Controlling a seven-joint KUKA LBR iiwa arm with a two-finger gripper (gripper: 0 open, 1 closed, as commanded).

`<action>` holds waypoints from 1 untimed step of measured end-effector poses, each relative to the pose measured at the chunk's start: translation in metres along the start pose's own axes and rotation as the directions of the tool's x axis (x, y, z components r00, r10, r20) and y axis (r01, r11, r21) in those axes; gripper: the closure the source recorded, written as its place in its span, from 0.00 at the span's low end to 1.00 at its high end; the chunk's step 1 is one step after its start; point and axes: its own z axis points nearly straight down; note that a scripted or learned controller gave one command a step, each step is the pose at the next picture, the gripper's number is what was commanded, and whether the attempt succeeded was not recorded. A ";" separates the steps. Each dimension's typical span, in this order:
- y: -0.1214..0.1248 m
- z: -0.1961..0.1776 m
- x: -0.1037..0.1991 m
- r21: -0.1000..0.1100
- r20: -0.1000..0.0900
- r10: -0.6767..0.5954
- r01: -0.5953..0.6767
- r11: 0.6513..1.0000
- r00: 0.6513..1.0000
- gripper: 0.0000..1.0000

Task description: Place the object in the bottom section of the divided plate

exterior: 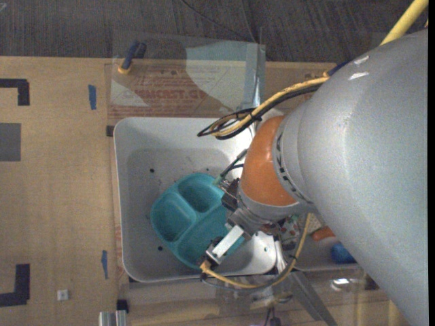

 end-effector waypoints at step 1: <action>-0.002 -0.002 0.007 0.000 -0.012 -0.008 0.008 1.000 1.000 0.00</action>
